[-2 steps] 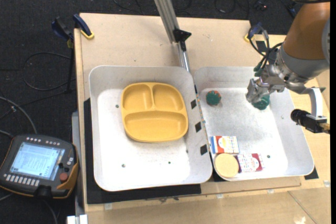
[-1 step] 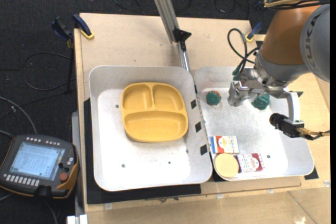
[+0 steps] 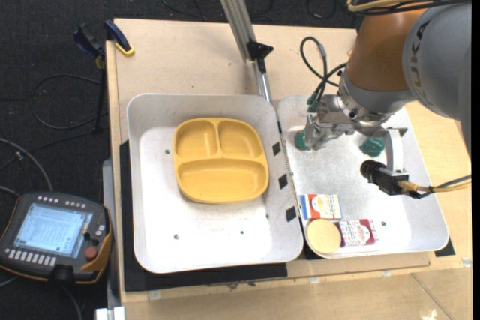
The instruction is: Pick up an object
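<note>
Step in hand looks like the approach/descent: the arm reaches in from the right and the gripper sits low over the far-left part of the right bin. Nothing reads as lifted yet, so I'd say the pick isn't done.

Candidate objs: a teal item right at the gripper tip, w/ a second teal piece just right of the wrist, partly hidden by the arm. Can't tell if they're one obj or two. At the near edge of the same bin: a small carton, a round tan disc just nearer, and a red-and-white pack touching the disc's right side. A yellow divided plate lies mid left bin, well apart from the gripper.

Hand state: can't tell. The wrist body and cabling mask the tips, so whether it's wide, narrow or clamped on the teal item isn't readable. It's at least touching or just beside that item.

Next move, my guess: if the teal item is the target, it needs a firm close around it, then a straight lift clear of the bin wall. The item sits close to the divider btwn the bins, so a jaw could catch the rim.
</note>
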`<state>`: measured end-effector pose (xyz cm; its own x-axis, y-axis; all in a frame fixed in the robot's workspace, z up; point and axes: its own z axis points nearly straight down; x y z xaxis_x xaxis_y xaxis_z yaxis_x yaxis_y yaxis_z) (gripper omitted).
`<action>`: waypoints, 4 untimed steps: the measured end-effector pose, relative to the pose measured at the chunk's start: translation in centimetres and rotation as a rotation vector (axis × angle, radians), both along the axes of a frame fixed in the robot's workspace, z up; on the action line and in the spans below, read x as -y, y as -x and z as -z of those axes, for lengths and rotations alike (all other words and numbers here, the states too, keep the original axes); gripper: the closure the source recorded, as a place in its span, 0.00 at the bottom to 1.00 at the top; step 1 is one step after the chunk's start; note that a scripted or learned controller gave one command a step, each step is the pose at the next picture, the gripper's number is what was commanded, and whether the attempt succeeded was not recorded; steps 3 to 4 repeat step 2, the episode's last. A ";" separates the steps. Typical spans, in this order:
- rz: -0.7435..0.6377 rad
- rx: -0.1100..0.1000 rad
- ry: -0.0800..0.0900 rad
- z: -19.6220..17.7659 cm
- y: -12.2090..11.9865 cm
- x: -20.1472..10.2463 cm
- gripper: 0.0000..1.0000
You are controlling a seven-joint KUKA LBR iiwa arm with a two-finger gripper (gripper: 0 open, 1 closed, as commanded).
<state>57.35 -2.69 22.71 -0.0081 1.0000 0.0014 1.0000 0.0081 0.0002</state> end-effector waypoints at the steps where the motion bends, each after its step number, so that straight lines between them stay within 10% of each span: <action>1: -0.001 0.001 -0.001 -1.2 -0.1 -5.6 1.00; 2: 0.000 -0.002 0.000 0.1 0.1 -11.0 1.00; 4: 0.000 -0.002 0.000 0.1 0.1 -11.0 1.00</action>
